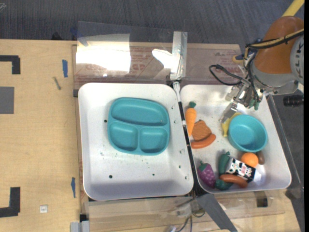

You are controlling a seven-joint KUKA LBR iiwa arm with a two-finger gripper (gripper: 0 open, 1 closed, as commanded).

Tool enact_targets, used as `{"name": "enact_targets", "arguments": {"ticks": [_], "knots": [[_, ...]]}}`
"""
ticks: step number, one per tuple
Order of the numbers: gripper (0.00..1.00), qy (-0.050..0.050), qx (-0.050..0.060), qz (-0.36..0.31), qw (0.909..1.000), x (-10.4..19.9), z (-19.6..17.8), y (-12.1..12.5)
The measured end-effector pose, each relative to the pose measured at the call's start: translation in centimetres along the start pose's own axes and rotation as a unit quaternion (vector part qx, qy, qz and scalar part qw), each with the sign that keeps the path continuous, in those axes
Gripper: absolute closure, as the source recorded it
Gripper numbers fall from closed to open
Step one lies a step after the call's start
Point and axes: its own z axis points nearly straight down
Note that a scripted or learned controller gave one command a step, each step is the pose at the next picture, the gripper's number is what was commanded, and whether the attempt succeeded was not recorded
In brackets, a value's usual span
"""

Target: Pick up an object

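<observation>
Two bins [91, 178] sit on the table [34, 129]. Nearest, toys crowd the right bin's front; behind them a bowl [247, 133]; farther back, the tool [235, 105] hangs over a yellow item [225, 125], grip unreadable.

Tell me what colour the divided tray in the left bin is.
Teal, a blue-green; the divided tray shows clearly in the camera view.

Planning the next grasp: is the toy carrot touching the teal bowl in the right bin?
Apart. The camera view shows the toy carrot by the bin's left wall and the teal bowl well right, white floor between.
</observation>
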Motion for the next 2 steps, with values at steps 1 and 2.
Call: {"name": "enact_targets", "arguments": {"ticks": [1, 2], "knots": [[0.0, 0.001, 0.0, 0.028, 0.9996, 4.4, 5.5, -0.9], [1.0, -0.006, -0.001, 0.027, 0.9996, 4.1, 4.0, -0.7]]}}
